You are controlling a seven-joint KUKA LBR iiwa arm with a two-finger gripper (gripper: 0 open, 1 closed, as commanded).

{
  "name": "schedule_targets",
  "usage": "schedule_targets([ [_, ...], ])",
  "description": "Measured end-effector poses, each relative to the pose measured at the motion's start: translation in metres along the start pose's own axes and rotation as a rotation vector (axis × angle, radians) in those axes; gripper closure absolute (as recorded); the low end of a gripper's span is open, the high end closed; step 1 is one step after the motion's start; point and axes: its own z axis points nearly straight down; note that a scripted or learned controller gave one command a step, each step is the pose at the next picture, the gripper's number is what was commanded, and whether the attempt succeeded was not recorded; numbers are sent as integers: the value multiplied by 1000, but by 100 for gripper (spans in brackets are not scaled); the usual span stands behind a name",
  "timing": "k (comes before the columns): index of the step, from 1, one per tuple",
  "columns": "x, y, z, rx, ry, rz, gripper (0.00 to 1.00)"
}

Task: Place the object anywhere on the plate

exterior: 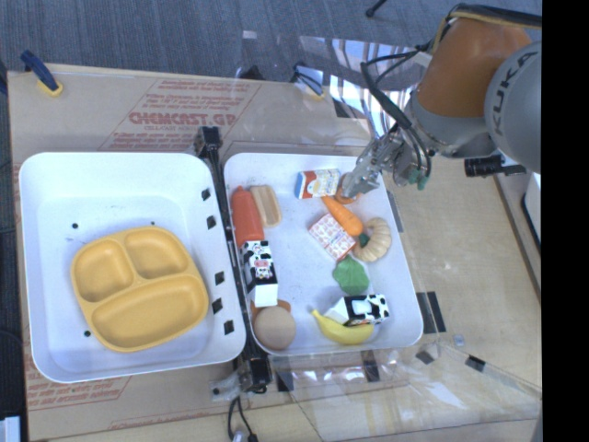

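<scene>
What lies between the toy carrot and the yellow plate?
In the camera view, between carrot and plate lie the red sausage, a bun and the bins' black-clipped adjoining walls.

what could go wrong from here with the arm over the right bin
The end effector sits at the top of the orange toy carrot, which lies packed against the pink patterned packet and the tan croissant-shaped toy, so a grasp may slip or nudge them. The yellow divided plate lies across the bin divider.

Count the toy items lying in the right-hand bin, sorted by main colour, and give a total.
Orange or red: 3 – carrot, hot dog, checked packet
Yellow: 1 – banana
Green: 1 – green piece
Tan or brown: 3 – bun, egg, croissant
Printed cartons: 3 –
Total: 11
</scene>
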Motion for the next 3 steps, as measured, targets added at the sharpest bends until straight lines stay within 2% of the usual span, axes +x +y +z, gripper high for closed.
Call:
schedule_targets([
  [1, -3, 3, 3, -1, -3, -437, 100],
  [2, 17, -6, -46, 1, -9, -916, 100],
  [3, 87, -36, -62, -1, -2, -1211, 100],
])
